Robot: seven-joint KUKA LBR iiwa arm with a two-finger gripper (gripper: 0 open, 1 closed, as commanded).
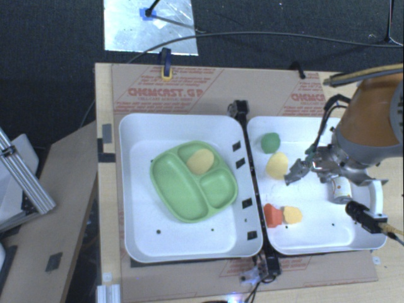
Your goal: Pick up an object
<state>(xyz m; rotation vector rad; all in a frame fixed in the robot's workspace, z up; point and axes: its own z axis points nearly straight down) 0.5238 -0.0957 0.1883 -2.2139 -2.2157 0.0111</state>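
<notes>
In the right bin [315, 235] lie a green ball [270, 142], a pale yellow lump [277, 165], a red piece [273, 215] and a yellow-orange piece [292, 215] touching it. My gripper [294, 174] hangs over the right bin, just right of the pale yellow lump and below the green ball. It points toward the lump's right edge, and nothing is visibly held in it. The grey arm with its orange band [372, 115] comes in from the right.
The left bin [142, 232] holds a green divided plate [183, 197] with a yellow object [201, 161] in its upper compartment. A black divider with clips [248, 182] runs between the bins. Both bins rest on a cardboard sheet [189, 90].
</notes>
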